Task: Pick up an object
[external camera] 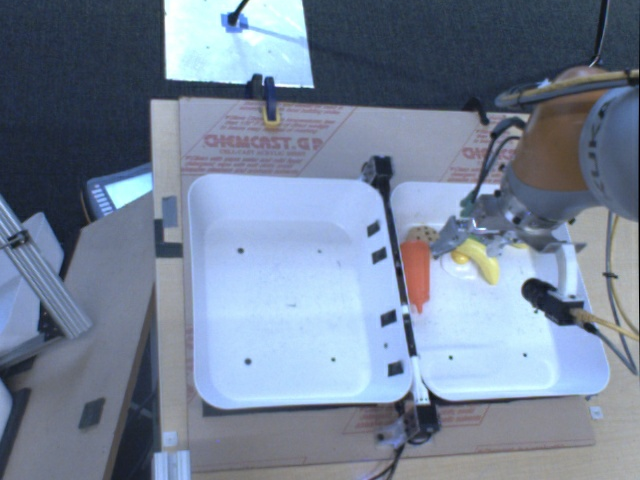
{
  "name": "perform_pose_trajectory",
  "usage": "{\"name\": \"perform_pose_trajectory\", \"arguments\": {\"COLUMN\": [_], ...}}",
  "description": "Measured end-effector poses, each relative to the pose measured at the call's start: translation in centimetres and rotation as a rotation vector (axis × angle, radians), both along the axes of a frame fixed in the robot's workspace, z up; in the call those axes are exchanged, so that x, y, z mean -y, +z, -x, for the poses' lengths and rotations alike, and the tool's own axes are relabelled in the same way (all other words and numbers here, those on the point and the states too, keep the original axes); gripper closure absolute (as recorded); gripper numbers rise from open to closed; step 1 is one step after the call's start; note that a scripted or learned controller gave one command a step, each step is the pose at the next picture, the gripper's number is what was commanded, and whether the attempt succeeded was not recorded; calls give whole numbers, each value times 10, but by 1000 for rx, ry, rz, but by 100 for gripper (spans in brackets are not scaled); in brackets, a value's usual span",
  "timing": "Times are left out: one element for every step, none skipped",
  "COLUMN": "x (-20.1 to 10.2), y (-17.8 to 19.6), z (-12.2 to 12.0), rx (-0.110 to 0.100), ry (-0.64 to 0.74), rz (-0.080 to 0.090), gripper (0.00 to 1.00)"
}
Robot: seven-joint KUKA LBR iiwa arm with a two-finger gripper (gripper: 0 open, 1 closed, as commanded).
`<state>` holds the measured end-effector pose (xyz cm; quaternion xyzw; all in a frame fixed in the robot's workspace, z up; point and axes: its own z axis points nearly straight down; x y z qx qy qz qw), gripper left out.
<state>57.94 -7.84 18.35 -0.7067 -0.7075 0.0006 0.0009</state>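
- Although the arm (575,158) reaches in over the right bin (500,368), nothing looks lifted, so I judge the pick not yet done.
- The left bin (290,298) plays no part in this step.
- The orange carrot-like object (416,273) lies along the right bin's left wall, near its far end.
- The yellow banana-like object (480,261) rests near the right bin's far edge, just beside the gripper (463,236).
- Whether the jaws stand apart or closed, I cannot tell; no object is seen between them.
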Motion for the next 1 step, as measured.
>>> {"name": "perform_pose_trajectory", "arguments": {"x": [-92], "y": [14], "z": [18], "rx": [2], "ry": [11], "rz": [-3], "gripper": [0]}}
